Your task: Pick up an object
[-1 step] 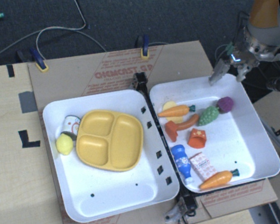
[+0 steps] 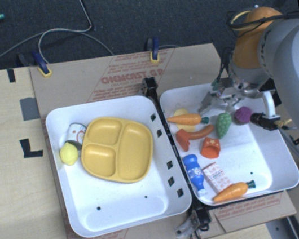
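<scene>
Two white bins sit side by side on a cardboard-topped bench. Gripper (image 2: pixel 220 98) hovers at right bin's (image 2: pixel 273 171) far edge, fingers spread, nothing betw. them. Green pickle (image 2: pixel 223 123) lies just below it, purple grapes (image 2: pixel 243 114) beside.

Two white bins sit side by side: the left bin (image 2: pixel 77 214) and the right bin (image 2: pixel 274 174). Left of the clamped seam between them lie one yellow divided plate (image 2: pixel 116 149), one lemon (image 2: pixel 69 154) and one small can (image 2: pixel 75 133). Right of it lie two carrots (image 2: pixel 184 119) (image 2: pixel 231 191), one blue bottle (image 2: pixel 193 172), one green vegetable (image 2: pixel 223 123) and one purple one (image 2: pixel 242 115).
</scene>
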Controlling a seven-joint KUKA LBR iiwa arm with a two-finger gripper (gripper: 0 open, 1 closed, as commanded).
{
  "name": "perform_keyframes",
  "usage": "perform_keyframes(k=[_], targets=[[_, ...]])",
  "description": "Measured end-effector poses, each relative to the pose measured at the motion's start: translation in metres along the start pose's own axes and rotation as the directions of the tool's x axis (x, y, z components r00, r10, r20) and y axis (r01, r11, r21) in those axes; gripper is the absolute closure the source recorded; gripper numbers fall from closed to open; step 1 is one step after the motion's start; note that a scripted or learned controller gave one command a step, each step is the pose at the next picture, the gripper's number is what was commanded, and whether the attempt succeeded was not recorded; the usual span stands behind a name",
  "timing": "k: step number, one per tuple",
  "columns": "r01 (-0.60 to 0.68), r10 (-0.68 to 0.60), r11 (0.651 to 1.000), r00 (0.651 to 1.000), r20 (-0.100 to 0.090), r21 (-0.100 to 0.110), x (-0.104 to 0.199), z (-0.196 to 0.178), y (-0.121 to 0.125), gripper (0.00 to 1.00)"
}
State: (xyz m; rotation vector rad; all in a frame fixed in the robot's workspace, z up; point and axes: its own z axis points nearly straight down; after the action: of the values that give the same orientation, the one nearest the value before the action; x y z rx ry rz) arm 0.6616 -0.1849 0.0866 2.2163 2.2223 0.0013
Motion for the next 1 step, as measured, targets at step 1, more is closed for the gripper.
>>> perform_keyframes(k=[1], targets=[[-0.002, 0.002, 1.000, 1.000, 0.000, 0.001, 0.0403, 0.0000, -0.0673, 0.00]])
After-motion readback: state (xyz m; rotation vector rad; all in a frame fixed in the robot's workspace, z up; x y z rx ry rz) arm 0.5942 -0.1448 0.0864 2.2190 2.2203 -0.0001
